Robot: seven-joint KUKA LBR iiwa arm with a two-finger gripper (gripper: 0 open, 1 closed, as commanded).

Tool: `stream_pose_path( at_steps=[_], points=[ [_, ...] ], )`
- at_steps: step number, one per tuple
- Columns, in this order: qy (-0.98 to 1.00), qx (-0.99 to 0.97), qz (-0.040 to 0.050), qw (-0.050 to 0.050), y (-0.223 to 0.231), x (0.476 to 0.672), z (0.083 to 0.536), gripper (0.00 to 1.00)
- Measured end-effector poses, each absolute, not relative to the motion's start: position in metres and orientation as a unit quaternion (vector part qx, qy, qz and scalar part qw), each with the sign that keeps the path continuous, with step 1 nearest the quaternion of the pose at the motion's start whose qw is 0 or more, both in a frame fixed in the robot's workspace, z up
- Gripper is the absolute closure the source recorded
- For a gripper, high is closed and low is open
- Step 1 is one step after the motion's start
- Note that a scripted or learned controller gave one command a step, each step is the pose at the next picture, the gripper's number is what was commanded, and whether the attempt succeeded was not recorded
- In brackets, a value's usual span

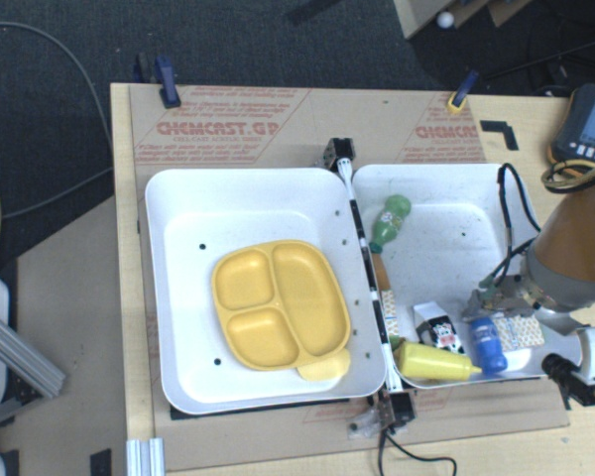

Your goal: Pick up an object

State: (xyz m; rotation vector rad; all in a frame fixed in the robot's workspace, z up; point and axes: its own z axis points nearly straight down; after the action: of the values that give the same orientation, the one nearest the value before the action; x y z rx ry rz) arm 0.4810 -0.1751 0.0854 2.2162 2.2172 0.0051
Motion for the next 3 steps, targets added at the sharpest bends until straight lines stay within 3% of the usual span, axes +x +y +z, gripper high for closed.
stream_pose_path(
  at_steps=[1, 2, 3],
  points=[
    [0.707, 0.707, 0.0022, 0.004, -0.175, 0.481, 0.095, 1.0],
    [0.707, 0.707, 0.0, 0.001, -0.193, 0.479, 0.174, 1.0],
    [0.708, 0.707, 0.0003, 0.001, -0.12, 0.48, 0.206, 1.0]
  ],
)
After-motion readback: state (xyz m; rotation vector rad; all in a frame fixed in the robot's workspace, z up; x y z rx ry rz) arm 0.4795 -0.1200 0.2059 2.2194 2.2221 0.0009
